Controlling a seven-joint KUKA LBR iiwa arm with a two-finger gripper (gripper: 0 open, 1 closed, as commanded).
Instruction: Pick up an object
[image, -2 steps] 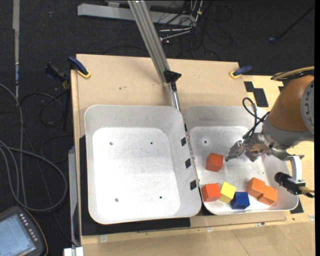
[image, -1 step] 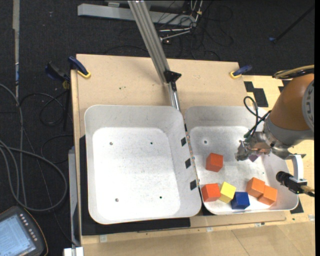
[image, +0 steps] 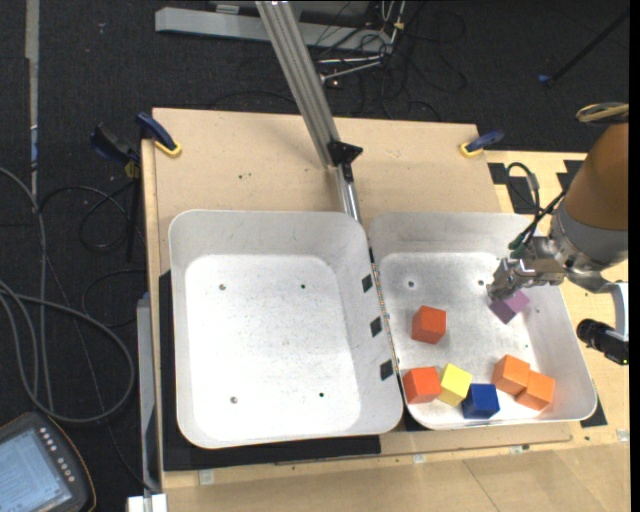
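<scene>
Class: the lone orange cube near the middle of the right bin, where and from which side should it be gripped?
Probably from straight above, closing the pincer across two opposite side faces of the lone orange cube. It stands apart from the other blocks, so all its sides are clear.

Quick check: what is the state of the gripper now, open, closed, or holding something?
Gripper: it cannot be told whether it is open or closed. It sits just above a purple block in the right bin; no grasp is visible.
</scene>
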